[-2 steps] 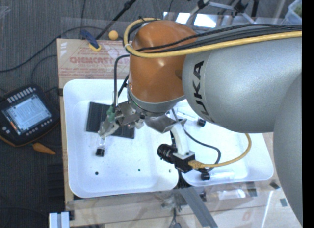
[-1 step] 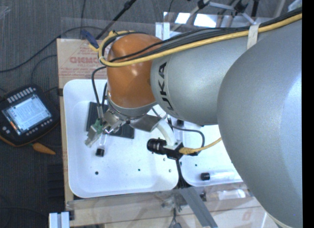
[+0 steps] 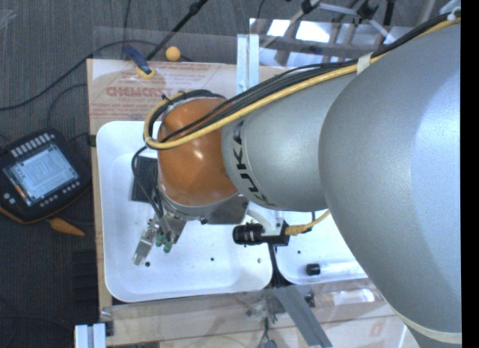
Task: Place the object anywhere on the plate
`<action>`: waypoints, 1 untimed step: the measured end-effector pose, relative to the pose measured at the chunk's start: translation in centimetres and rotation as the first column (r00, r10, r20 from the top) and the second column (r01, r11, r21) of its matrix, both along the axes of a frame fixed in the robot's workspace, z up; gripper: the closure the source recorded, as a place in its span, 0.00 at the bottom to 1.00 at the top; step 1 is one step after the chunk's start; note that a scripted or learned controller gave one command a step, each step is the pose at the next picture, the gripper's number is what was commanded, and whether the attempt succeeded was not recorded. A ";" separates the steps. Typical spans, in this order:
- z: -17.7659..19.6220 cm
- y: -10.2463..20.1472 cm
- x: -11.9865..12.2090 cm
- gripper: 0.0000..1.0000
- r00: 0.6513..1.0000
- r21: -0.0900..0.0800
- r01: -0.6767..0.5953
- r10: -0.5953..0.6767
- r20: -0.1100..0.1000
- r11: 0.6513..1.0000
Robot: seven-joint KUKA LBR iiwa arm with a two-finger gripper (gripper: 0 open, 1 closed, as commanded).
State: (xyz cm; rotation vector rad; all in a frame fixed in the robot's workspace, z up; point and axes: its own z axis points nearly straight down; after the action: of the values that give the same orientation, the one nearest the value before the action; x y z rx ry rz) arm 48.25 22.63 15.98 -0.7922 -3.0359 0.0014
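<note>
One bulky smooth grey arm [image 3: 359, 144] crowds the right of the frame. Below it, lower right, one clear tube-like object with a black cap [image 3: 329, 269] lies in the right shallow white bin [image 3: 299, 273]. Lower left, the metal end effector [image 3: 150, 245] hangs over the left white bin [image 3: 120, 189]; its state I cannot tell. Farther up, one small orange ball [image 3: 173, 53] rests on the counter [image 3: 112, 92].

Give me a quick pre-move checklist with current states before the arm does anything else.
1. Gripper located: ok, low over the left bin.
2. Finger state: cannot tell.
3. Object held: cannot tell; something small and green sits at the gripper.
4. Plate found: cannot tell; the arm covers much of both bins.
5. Right bin contents: ok, a clear tube-like item lies there.
6. Cable free of snags: ok, it runs along the arm.
</note>
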 end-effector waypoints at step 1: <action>0.8 0.1 0.0 1.00 1.000 0.001 0.001 -0.001 -0.001 1.000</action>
State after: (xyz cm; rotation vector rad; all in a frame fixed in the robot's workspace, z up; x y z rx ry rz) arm 48.25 22.69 16.83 -0.7936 -3.0338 0.0002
